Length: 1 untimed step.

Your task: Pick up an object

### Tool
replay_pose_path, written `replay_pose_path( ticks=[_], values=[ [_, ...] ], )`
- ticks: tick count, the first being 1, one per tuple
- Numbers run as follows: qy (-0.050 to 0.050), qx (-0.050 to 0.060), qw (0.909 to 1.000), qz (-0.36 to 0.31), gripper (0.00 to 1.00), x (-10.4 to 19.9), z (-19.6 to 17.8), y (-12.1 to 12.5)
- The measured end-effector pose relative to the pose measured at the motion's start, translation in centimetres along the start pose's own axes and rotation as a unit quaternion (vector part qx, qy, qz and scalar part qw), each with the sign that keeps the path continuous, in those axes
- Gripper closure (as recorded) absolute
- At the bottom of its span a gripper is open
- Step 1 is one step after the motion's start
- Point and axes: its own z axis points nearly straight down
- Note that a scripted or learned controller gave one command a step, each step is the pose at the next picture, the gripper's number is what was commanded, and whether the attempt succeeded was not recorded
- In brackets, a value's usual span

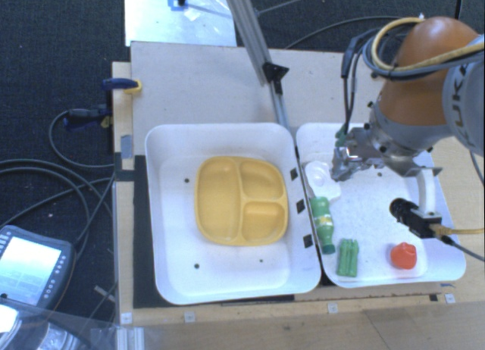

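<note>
Camera view: one yellow tray (241, 199), one green bottle (323, 223), one orange cap (404, 255); gripper (345, 160) state unclear

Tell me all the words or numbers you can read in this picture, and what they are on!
"UK" - grey letters on the robot arm, cut off at the picture's edge.
Green bottle: it has a label, too small and blurred to read.
Handheld screen at the lower left: lit up, but nothing readable.
Yellow divided plate: no writing.
</note>
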Motion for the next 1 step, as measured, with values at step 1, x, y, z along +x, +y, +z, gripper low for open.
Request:
replay_pose_path(
  ticks=[1],
  values=[
    [0.001,0.0,1.0,-0.001,1.0,6.12,0.12,-0.28]
  ],
)
